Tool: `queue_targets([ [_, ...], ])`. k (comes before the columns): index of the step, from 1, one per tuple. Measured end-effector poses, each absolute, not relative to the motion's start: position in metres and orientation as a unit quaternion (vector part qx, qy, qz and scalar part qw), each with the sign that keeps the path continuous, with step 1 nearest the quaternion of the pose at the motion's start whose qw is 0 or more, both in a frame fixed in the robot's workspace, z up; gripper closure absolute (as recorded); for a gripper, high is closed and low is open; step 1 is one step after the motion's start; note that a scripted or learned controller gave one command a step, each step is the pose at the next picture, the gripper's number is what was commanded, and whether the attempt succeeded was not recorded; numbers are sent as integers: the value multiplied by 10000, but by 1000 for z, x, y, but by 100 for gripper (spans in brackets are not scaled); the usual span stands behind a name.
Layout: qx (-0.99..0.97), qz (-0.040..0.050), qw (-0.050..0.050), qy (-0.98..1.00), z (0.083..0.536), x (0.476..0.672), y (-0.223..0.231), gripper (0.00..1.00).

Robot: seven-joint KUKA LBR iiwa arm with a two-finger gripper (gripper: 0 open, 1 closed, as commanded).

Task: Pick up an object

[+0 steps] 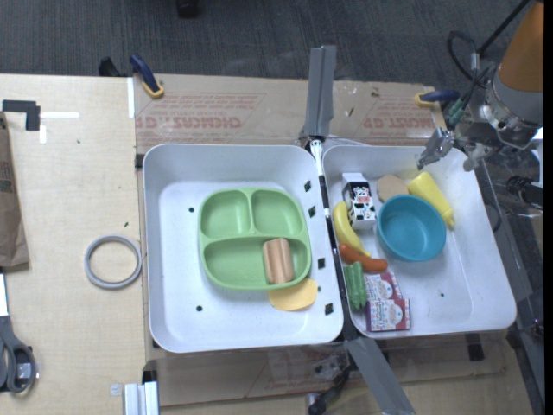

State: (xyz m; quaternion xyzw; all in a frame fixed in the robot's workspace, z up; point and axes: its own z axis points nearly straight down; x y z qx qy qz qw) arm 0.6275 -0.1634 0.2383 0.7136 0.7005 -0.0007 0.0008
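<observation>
Just below-left of the open, empty pincer (pixel 435 150) lies the yellow block (pixel 430 197) (long axis slanting down-right).

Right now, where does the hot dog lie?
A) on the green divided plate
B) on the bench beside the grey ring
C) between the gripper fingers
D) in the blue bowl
A: the hot dog lies in the large lower compartment of the green divided plate, in the left bin.
</observation>
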Motion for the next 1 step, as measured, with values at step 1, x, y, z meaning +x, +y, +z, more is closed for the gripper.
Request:
queue_targets([
  [1, 7833, -17, -7, 6217, 143, 629, -125, 0],
])
